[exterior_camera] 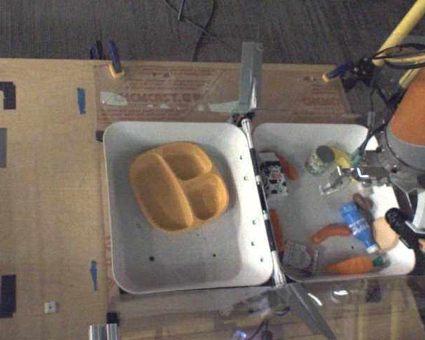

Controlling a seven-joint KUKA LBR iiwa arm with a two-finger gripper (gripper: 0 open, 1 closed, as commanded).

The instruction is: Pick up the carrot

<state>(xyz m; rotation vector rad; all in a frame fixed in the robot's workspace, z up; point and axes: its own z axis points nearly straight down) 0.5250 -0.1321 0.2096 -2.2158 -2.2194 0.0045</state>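
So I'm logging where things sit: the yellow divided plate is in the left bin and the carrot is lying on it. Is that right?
Not quite. The yellow divided plate is in the left bin, but the carrot isn't on it. The camera view shows the carrot lying in the right bin, near its front edge.
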